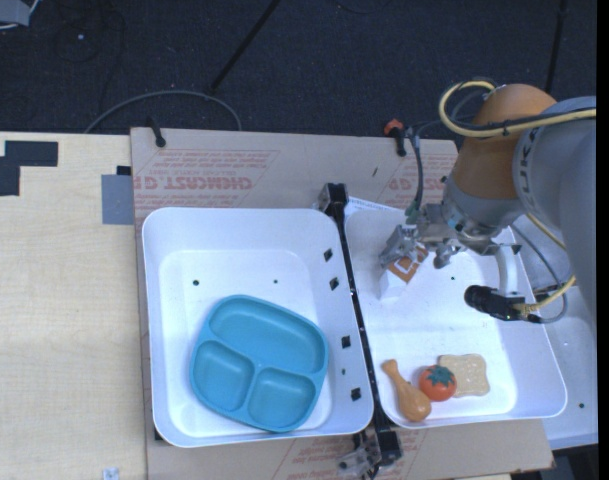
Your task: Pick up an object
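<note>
My gripper [417,258] hangs over the upper left part of the right bin [544,388]. It is shut on a small orange-brown and white block [410,268], which sits between its metal fingers just above the bin floor. A grey shadow lies on the floor beside the block. Along the right bin's near edge lie a tan toy drumstick [407,392], a red toy tomato [437,382] and a slice of toy toast [465,373], all well away from the gripper.
A blue divided plate [259,361] lies in the left bin [174,238]. A black divider [349,308] runs between the two bins. The arm's black cable loop [499,303] hangs over the right bin's right side.
</note>
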### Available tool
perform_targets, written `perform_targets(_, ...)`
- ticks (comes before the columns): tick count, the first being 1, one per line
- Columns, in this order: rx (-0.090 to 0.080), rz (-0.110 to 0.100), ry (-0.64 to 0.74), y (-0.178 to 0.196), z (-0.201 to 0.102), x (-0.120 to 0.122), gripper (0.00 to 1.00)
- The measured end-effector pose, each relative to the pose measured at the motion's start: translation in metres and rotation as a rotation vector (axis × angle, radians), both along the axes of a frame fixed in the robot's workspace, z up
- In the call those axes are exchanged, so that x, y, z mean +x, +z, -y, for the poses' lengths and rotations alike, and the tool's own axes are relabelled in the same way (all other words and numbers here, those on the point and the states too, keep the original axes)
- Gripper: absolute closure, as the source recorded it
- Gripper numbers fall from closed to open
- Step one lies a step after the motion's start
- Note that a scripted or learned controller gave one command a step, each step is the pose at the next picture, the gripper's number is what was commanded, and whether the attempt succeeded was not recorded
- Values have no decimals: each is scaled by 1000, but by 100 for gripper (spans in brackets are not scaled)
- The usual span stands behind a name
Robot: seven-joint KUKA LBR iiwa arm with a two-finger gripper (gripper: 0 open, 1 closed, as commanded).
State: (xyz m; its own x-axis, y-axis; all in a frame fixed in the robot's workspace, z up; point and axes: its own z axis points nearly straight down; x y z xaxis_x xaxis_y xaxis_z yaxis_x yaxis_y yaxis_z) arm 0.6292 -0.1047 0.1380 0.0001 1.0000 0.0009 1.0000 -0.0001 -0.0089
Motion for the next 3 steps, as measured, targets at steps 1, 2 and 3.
perform_targets(1,0,2,0,-53,-1,-1,0)
perform_targets(2,-1,-1,-3,-39,1,-1,100)
perform_targets(3,-1,12,-3,24,1,-2,100)
